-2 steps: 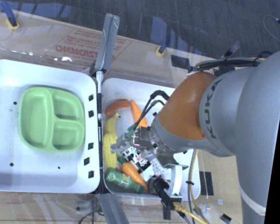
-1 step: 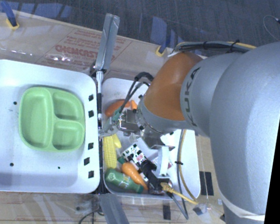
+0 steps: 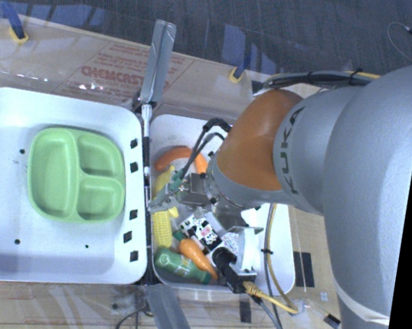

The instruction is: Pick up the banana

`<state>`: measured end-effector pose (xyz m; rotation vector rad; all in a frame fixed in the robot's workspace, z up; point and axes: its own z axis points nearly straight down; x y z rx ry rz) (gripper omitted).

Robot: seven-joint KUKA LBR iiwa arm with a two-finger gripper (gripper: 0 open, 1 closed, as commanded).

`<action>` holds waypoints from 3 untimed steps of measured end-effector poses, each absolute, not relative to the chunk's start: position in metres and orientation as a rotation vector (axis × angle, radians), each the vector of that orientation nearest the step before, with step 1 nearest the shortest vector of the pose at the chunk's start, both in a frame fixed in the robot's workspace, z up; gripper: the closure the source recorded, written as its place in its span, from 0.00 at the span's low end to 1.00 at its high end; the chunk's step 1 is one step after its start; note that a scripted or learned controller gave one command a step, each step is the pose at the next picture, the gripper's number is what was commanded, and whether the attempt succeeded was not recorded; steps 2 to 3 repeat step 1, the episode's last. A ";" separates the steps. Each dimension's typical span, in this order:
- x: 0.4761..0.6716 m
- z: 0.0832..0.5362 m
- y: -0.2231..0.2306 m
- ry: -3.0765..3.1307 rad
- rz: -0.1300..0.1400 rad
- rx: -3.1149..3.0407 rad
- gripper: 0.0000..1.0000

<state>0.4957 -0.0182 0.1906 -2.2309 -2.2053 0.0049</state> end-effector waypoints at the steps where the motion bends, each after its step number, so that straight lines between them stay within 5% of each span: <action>1: 0.478 0.190 -0.022 -2.195 0.008 -2.239 0.00; 3: 0.478 0.190 -0.022 -2.195 0.008 -2.239 0.00</action>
